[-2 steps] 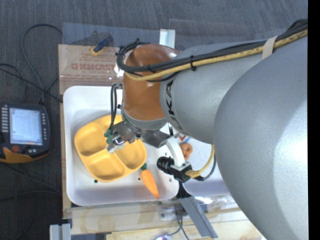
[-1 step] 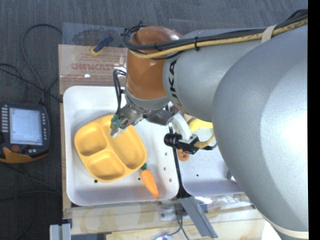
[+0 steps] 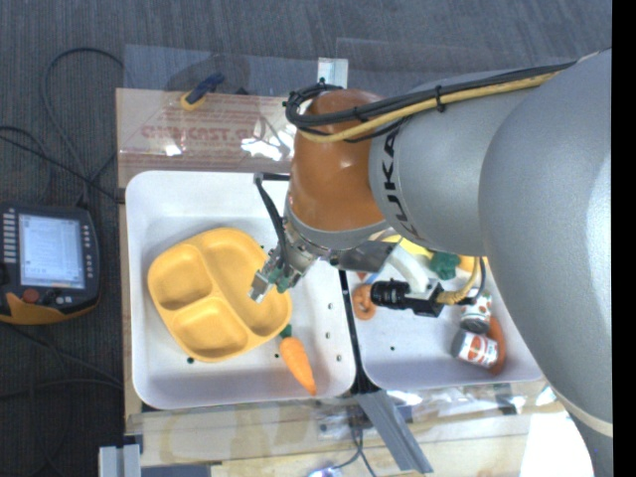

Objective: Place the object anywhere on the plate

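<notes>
- plate (image 3: pixel 204 291): the yellow plate sits in the left bin (image 3: pixel 149 386), in the middle left of the frame. its three dips have nothing in them.
- gripper (image 3: pixel 270 281): it hangs over the plate's right edge. i cannot tell if it grasps anything.
- carrot (image 3: pixel 296 362): it lies in the left bin, just below the plate, not on it.
- job: i think the placing is not done yet.

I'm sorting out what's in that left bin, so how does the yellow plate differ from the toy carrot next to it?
The yellow plate is broad, shallow and split into compartments; the toy carrot is small, narrow and tapered. The plate is plain yellow, the carrot orange with a green top. The plate fills the bin's middle under the gripper; the carrot lies off its edge, near the front wall. Both lie in the left bin.
</notes>
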Robot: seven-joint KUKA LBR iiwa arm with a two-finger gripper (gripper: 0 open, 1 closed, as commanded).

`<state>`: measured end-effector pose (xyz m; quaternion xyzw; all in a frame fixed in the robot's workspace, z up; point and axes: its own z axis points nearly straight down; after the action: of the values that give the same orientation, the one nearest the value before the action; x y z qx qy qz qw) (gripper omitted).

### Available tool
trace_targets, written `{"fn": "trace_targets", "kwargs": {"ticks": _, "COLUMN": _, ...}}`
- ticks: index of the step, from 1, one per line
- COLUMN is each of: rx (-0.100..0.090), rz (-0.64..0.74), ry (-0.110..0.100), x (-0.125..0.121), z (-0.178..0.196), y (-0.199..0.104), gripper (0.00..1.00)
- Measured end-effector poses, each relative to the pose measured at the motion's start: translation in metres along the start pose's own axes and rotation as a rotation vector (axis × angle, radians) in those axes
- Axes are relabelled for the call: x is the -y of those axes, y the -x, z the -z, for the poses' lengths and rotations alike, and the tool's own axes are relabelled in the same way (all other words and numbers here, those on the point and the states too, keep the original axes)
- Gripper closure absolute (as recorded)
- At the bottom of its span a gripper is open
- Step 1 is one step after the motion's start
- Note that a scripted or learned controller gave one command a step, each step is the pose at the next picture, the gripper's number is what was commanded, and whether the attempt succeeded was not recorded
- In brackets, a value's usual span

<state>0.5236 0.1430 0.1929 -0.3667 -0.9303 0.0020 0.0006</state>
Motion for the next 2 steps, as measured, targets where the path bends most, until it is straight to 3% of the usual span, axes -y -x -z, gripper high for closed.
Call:
{"fn": "trace_targets", "kwargs": {"ticks": 1, "rx": -0.001, "rz": -0.024, "ry": 0.006, "x": -0.061, "z": 0.036, "y": -0.062, "gripper": 1.0}}
{"fn": "trace_targets", "kwargs": {"ticks": 2, "rx": -0.003, "rz": 0.044, "ry": -0.007, "x": -0.092, "z": -0.049, "y": -0.011, "gripper": 1.0}}
